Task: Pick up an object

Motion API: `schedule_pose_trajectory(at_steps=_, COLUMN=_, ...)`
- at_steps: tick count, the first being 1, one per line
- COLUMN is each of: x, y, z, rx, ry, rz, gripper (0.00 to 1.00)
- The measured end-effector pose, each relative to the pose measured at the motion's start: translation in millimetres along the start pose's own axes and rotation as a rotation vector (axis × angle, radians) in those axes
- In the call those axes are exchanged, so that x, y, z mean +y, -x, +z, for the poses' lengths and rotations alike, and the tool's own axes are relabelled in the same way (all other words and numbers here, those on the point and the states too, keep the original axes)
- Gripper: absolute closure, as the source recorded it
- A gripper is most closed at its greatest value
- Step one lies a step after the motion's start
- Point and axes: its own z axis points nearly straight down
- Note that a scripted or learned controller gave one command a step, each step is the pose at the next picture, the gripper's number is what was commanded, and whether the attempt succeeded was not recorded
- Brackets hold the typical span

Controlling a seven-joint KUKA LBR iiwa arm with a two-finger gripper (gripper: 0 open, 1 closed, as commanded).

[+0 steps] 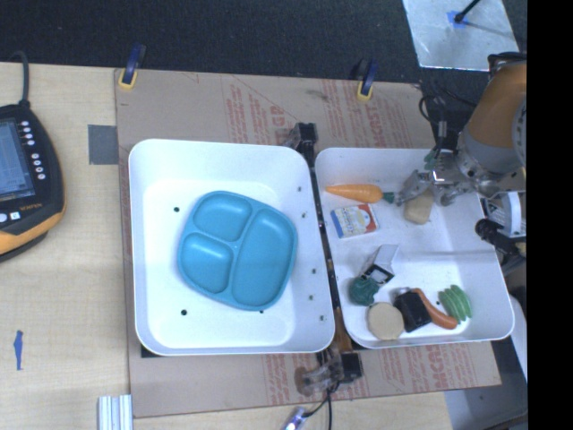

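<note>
Right bin (501, 267): jaws (428, 186) low over the far end, spread wide, nothing between them. Just beside and partly under them, a small pale rounded lump (417, 210), likely the target. Probably light, firm, smooth and curved, so prone to squirting out sideways; best pinched across its widest middle, square on. To its left, close by, an orange carrot (354, 191) and a small printed packet (353, 220). At the near end, well apart: tan disc (385, 321), black block (412, 310), green piece (455, 301). Left bin (143, 240): blue divided tray (238, 250). Tabletop (72, 312) bearing both bins.
</note>
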Motion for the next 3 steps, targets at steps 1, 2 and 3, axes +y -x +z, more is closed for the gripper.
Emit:
schedule_pose_trajectory(at_steps=1, x=0, y=0, z=-10, rx=0.0, ry=-0.001, rz=-0.004, gripper=1.0)
schedule_pose_trajectory(at_steps=2, x=13, y=-65, z=-6, rx=0.001, ry=-0.002, rz=-0.002, gripper=1.0)
schedule_pose_trajectory(at_steps=3, x=-2, y=-130, z=-101, rx=0.001, ry=0.002, rz=-0.002, gripper=1.0)
